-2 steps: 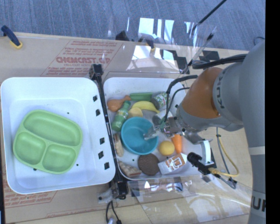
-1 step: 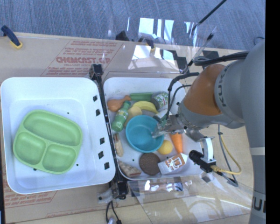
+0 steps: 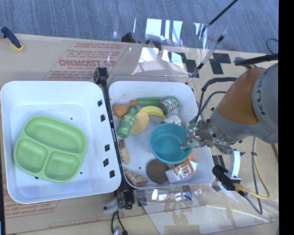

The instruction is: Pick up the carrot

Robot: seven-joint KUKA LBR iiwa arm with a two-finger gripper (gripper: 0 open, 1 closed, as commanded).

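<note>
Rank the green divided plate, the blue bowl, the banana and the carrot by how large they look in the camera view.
1. green divided plate
2. blue bowl
3. banana and carrot: both are partly hidden and look similar in size, so I leave them tied.

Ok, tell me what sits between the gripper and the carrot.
In the camera view, the blue bowl lies right beside the gripper, then the banana and the lemon, before the carrot at the right bin's far-left corner.
</note>
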